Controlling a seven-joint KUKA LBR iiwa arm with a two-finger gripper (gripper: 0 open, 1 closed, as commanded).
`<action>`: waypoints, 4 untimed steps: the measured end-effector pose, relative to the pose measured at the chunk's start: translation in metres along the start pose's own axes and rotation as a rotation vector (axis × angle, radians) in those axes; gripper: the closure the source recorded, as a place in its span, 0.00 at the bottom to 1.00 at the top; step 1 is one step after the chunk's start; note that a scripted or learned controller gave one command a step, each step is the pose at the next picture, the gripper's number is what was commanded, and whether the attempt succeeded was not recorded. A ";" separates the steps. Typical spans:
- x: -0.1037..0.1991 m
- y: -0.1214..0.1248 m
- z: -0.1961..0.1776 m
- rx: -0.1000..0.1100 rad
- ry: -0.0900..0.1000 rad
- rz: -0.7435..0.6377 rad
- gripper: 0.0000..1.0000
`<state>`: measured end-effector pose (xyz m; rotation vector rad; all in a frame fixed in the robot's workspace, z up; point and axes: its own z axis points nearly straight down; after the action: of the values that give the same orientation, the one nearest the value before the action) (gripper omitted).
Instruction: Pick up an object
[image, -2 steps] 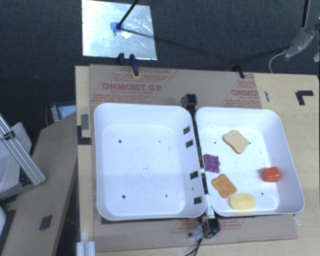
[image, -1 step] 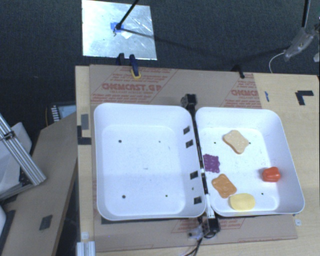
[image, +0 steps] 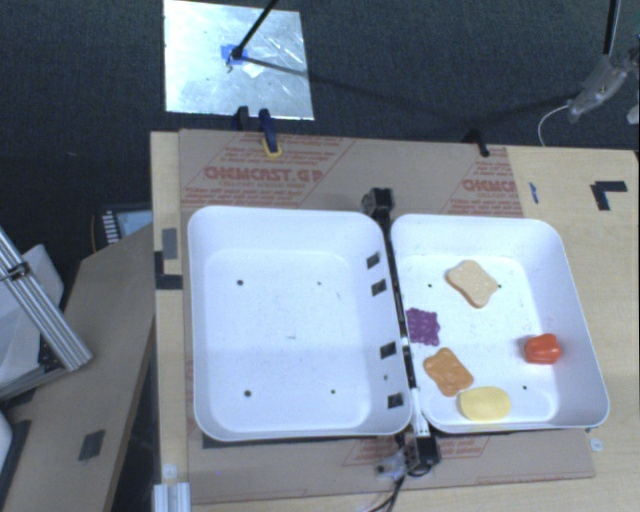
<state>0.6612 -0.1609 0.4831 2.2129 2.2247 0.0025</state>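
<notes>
From my remote station I see 2 white bins side by side. The right bin (image: 575, 300) holds 5 items: a purple piece (image: 422, 325) by its left wall, tan toast (image: 472, 283) up and right of the purple piece, an orange cracker (image: 447, 371) below it, a yellow disc (image: 485, 403) lower still, a red tomato (image: 542, 348) far right. I cannot tell the gripper's state.

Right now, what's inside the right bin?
The right bin holds five things, all apart: tan toast piece, purple piece, red item, orange piece, yellow piece. Nothing covered.
</notes>
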 end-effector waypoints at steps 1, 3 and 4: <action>0.000 0.000 0.000 0.000 0.000 0.000 0.00; 0.000 0.000 0.000 0.000 0.000 0.000 0.00; 0.000 0.000 0.000 0.000 0.000 0.000 0.00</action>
<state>0.6612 -0.1609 0.4831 2.2130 2.2246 0.0025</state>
